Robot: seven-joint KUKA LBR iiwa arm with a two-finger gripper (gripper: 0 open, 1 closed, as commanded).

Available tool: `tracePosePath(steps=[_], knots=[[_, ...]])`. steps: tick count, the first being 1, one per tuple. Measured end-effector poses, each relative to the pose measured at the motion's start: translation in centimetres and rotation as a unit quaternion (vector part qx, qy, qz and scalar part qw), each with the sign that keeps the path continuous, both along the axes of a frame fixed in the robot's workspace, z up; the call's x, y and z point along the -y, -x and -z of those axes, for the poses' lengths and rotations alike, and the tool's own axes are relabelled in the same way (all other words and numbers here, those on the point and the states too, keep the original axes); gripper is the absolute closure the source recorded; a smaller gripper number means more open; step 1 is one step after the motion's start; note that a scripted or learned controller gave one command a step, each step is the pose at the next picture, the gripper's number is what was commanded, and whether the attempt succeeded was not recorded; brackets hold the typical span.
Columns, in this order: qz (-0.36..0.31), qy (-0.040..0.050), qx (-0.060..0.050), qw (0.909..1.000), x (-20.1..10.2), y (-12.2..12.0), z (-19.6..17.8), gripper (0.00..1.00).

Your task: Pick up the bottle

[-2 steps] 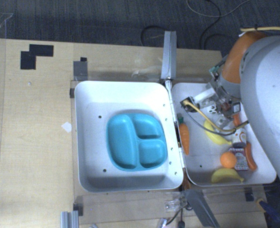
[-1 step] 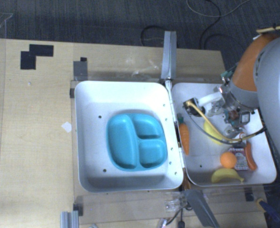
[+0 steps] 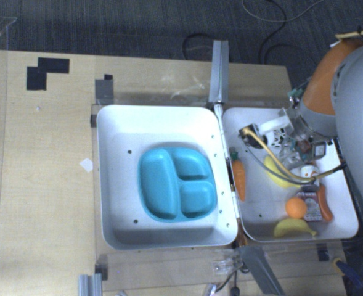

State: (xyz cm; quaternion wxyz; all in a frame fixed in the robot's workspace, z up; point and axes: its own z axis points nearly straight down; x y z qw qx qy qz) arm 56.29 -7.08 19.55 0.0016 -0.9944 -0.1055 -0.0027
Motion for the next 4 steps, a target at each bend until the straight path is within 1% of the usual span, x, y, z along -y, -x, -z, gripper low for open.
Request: tracePosePath(steps=[1,2,3,4], knots=[[-0.055,0.0009,0.000,0.9985,-10.3,-2.0,-4.3,1.00],[-0.001,0.0014,0.000,1.0000,-13.1,2.5,-10.6,1.00],[-0.030,0.0012,-0.002,0.9996,-19.9,4.4,-4.3,1.00],[-0.030,0.0008,0.000,0.9996,-19.9,4.3,-5.4,1.00]])
